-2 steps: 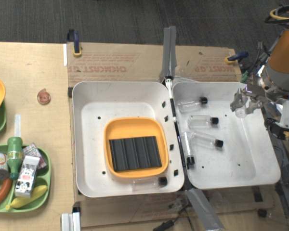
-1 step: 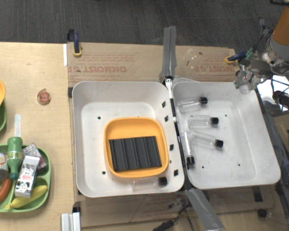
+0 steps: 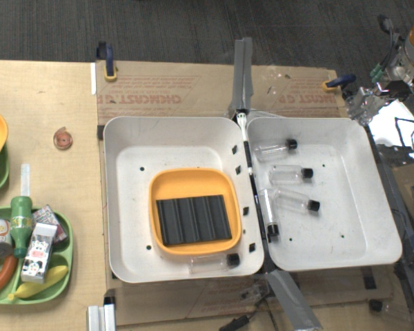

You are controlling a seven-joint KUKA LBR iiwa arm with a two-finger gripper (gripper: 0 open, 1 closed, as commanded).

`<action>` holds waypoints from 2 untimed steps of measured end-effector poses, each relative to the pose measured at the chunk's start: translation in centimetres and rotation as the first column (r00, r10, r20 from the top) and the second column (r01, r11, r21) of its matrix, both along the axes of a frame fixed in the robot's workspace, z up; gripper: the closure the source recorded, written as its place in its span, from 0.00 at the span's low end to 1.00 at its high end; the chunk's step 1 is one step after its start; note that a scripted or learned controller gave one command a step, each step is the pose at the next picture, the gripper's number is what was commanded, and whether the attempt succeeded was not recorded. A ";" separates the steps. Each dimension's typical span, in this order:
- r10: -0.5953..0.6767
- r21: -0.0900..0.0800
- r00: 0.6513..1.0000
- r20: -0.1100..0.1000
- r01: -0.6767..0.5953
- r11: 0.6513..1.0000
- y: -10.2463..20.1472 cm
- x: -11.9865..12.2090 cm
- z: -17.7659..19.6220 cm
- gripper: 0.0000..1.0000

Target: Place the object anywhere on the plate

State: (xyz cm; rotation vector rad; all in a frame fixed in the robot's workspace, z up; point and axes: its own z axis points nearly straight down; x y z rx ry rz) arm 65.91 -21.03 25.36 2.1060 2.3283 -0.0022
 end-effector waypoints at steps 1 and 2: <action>0.190 0.000 0.982 0.000 -0.190 0.982 -1.0 0.0 1.6 1.00; 0.453 -0.001 0.891 0.001 -0.453 0.891 -1.2 0.0 5.0 1.00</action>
